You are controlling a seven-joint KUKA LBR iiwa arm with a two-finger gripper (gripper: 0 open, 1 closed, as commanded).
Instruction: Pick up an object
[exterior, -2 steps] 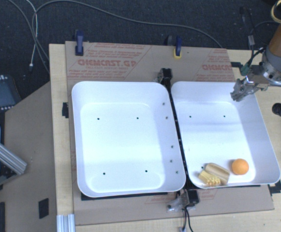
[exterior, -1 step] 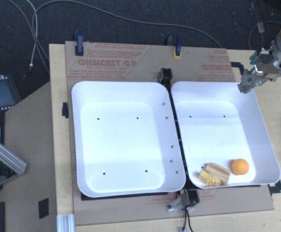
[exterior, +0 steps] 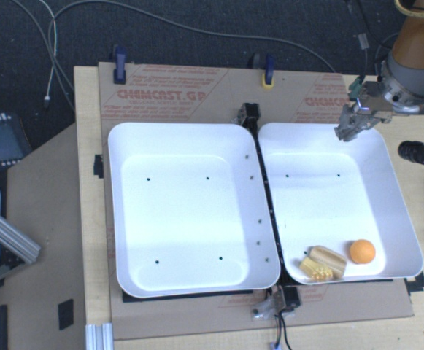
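We see an orange ball [exterior: 362, 251] at the right bin's [exterior: 343, 195] five o'clock corner, a tan corn-like piece [exterior: 322, 262] lying flat just at its nine o'clock

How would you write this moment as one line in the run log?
claw: over far edge of right white plastic bin | round orange ball, tan corn-cob toy: near edge, untouched | pick: not yet done
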